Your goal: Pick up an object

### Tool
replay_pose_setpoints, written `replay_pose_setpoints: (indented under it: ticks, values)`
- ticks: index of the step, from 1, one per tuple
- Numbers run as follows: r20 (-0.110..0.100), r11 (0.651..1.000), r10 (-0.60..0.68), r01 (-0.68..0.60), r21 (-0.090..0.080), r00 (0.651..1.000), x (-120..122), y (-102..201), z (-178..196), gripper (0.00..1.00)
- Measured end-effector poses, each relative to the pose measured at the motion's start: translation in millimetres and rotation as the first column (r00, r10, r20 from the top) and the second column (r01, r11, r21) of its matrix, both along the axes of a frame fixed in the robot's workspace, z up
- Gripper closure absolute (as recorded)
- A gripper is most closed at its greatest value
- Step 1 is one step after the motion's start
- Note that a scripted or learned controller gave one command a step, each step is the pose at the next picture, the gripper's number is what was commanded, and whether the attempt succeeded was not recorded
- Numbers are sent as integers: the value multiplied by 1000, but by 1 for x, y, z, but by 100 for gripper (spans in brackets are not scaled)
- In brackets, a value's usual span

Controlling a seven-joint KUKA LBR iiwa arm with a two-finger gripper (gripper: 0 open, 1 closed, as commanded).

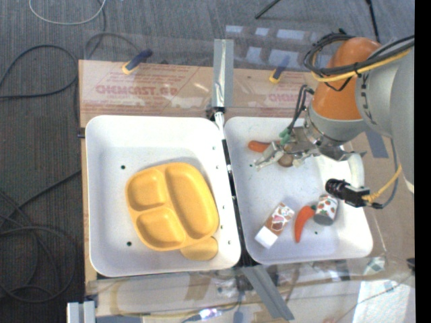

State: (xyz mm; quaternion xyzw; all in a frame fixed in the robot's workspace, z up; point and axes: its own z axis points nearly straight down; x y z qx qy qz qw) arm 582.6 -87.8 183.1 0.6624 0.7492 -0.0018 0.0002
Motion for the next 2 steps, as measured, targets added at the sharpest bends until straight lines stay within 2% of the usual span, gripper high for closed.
replay_pose_setpoints:
  ticks: [1,2]
  values:
    - [9,998,-59,59,3,998,-76,-37,-94,0]
    - [11,998,-59,59,3,998,-75,-37,-85,100]
